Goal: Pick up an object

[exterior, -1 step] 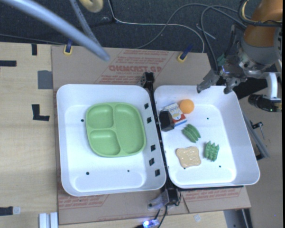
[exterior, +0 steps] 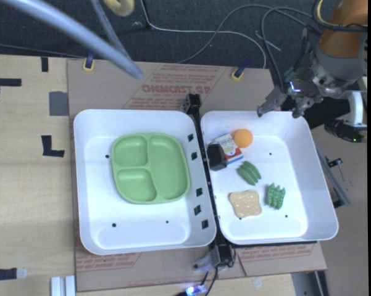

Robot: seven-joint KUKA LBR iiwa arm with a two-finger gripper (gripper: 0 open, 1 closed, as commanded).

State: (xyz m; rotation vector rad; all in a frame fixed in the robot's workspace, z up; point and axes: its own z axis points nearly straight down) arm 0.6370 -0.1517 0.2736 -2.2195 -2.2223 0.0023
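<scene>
Over the right bin's far right corner: you have the gripper (exterior: 283, 105), above the rim, with the grey arm (exterior: 341, 48) and its orange band behind it.
Gripper state: two dark fingers spread wide apart, nothing between them.
Right bin (exterior: 318, 196): you see five small items, all well apart from the gripper.
Orange ball (exterior: 242, 138): near the bin's far left, touching the small carton.
Small carton (exterior: 227, 149): red, white and blue, beside a black block (exterior: 215, 156) at the divider.
Green pod (exterior: 249, 172): mid-bin, lying at a slant.
Green bumpy piece (exterior: 275, 196): right of the toast, apart from it.
Toast slice (exterior: 244, 203): flat on the floor, near the front.
Left bin (exterior: 89, 165): holds a green three-part plate (exterior: 151, 168), lying flat in the middle.
</scene>
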